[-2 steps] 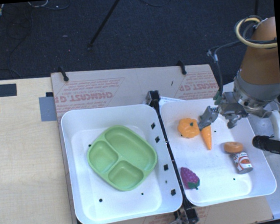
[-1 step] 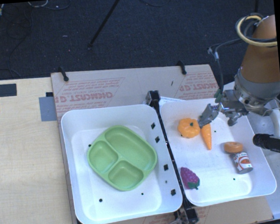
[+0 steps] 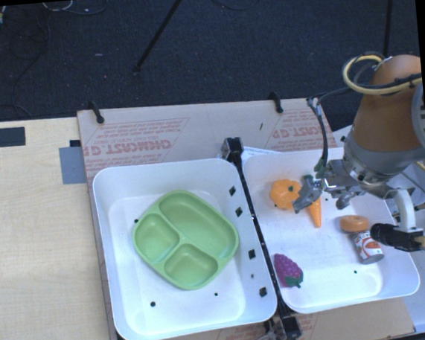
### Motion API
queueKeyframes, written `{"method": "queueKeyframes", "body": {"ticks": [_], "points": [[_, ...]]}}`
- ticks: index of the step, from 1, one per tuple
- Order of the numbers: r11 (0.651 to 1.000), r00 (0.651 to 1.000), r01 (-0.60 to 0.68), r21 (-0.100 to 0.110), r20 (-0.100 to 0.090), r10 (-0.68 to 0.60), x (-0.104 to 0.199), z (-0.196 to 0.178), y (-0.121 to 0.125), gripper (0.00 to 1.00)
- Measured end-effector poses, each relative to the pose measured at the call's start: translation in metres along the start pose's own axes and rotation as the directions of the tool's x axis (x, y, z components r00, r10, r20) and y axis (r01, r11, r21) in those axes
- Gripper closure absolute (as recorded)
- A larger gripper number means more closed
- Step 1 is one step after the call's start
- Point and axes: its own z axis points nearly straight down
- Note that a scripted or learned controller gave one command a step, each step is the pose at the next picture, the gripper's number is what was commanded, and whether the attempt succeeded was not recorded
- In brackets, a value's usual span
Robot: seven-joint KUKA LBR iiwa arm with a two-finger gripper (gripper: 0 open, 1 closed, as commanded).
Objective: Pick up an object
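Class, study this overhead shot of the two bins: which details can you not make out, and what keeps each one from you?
- Gripper, camera view: too small and dark to judge its fingers.
- Carrot: its top is hidden under the gripper.
- Can: label too small to read.
- Right bin: its far right corner is covered by the arm.

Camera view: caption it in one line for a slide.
Robot arm's claw hovers by an orange pepper and carrot in the right bin; a green divided plate fills the left bin.
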Motion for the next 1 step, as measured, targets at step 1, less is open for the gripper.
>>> {"method": "queueKeyframes", "body": {"ticks": [1], "points": [[1.0,1.0,0.0,0.001,0.0,0.0,0.0015,0.0646,0.0011,0.0]]}}
